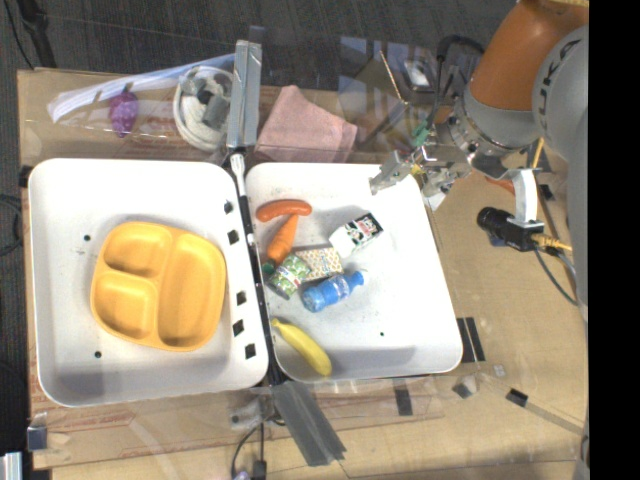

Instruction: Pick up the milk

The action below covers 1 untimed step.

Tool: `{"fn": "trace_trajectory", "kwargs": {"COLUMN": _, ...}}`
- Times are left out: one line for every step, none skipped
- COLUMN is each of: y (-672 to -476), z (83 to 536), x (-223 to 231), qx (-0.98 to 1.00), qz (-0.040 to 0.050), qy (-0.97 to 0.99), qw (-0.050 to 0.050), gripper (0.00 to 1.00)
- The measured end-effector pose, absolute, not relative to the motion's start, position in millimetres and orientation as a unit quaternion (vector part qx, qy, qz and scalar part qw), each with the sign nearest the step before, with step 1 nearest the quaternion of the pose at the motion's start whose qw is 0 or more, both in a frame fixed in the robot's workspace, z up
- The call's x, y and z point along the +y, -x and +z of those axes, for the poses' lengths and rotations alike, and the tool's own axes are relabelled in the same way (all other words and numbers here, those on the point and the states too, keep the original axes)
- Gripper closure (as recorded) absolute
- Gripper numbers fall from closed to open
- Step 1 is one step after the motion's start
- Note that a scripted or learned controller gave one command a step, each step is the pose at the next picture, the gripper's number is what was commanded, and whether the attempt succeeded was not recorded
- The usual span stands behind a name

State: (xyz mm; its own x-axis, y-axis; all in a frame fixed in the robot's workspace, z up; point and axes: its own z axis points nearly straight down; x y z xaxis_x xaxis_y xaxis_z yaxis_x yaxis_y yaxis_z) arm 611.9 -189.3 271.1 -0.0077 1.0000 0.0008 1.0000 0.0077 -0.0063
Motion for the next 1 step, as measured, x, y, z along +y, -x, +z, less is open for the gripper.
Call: {"fn": "trace_trajectory", "kwargs": {"y": -622.5, "z": 114.9, "x": -207.0, "qx": -0.718, "qz": 0.0023, "qy": 0.696, "qw": 0.003, "gripper": 0.0}}
